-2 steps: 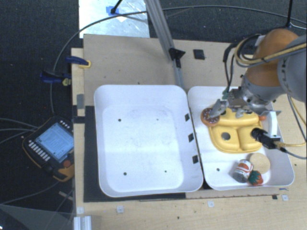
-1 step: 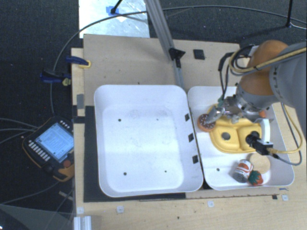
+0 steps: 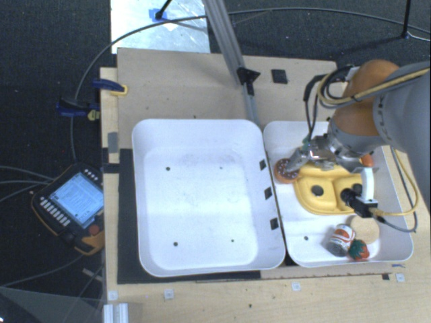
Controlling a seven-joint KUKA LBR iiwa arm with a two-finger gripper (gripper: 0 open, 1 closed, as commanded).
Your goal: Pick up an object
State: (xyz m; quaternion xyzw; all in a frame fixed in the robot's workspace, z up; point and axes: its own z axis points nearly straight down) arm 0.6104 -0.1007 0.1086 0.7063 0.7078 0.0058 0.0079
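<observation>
Your tool point(image 3: 301, 159) sits just left of the yellow object point(image 3: 326, 188); you cannot tell its state; a can point(image 3: 341, 239) lies below it.

Fixed overhead cam, slanted down, both bins point(image 3: 202, 130) in frame

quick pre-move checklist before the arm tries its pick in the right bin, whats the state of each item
1. Gripper over the right bin: ok, near its upper left corner.
2. A target under it: ok, a brown round object lies by the yellow object.
3. Object held: cannot tell, the wrist hides the tip.
4. Other items apart from the gripper: ok, the small can and strawberry toy lie at the bin's lower end.
5. Cable slack: cannot tell.
</observation>
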